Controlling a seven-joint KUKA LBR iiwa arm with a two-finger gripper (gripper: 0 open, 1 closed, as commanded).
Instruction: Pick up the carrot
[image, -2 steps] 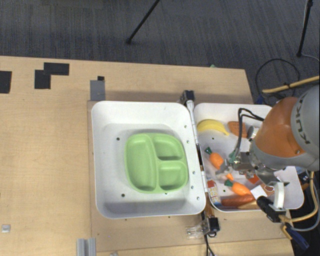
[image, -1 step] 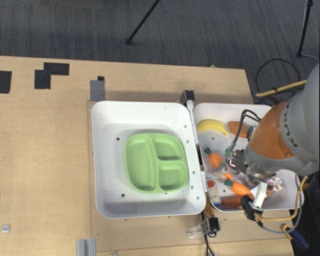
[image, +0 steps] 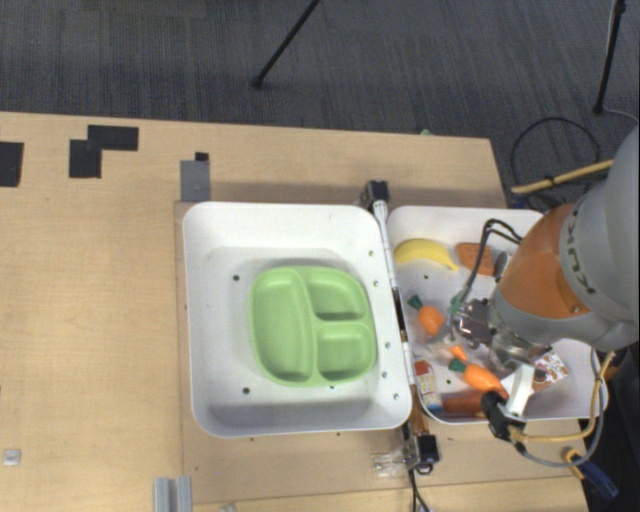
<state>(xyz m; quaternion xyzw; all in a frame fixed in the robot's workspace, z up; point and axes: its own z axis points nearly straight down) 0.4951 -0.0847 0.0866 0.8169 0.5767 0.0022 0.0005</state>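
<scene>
My arm (image: 590, 250) comes in from the right and hangs over the right bin (image: 450, 215), covering most of its far side. My gripper (image: 472, 336) sits low over the middle of that bin. From this slant I cannot tell whether it is released or clenched, and I see nothing clearly grasped in it. The carrot (image: 481, 378) lies on the bin floor just below my gripper in the view, near the bin's front edge. Its orange body points right and its green top points left, and it is close to my gripper, though I cannot tell if they touch. Just in front of the carrot, along the front wall, lies a dark reddish-brown piece (image: 461, 403). A small round orange piece (image: 430, 320) rests to the left of my gripper, near the wall shared with the other bin. A yellow banana (image: 425, 253) lies toward the back of the bin, with an orange-brown piece (image: 476, 258) just to its right, partly under my arm. The left bin (image: 200, 300) holds a green divided plate (image: 310, 325) lying flat in its middle, well apart from me. Both bins sit side by side on the pale wooden desk (image: 90, 320).
</scene>
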